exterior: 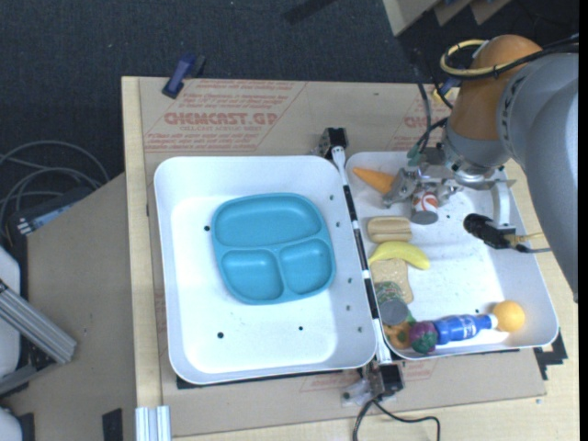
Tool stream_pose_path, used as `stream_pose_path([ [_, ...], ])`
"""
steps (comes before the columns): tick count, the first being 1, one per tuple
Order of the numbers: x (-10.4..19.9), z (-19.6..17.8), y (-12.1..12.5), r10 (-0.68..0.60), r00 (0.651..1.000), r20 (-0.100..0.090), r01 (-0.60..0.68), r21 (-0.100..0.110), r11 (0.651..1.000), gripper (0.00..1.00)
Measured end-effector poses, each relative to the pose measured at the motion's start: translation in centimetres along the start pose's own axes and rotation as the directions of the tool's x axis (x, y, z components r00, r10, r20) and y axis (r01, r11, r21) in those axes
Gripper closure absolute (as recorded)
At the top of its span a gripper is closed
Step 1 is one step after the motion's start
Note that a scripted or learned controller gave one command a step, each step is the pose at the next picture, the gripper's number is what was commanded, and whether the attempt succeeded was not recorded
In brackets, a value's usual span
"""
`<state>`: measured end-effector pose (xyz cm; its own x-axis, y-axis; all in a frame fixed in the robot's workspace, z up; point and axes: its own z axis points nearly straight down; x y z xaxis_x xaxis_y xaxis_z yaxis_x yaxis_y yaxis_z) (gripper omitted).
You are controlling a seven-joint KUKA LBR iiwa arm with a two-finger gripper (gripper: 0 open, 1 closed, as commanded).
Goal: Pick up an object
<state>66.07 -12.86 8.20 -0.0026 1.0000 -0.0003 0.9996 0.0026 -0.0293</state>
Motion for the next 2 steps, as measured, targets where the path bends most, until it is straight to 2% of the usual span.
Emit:
stream_pose_path([
  [1,2.8,-0.1,0.1,0.002,1.000,0.003,-0.002,-0.003,1.000,0.00],
  [2,2.8,-1.3,0.1,0.003,1.000,0.005,-0.003,-0.005,1.000,1.00],
])
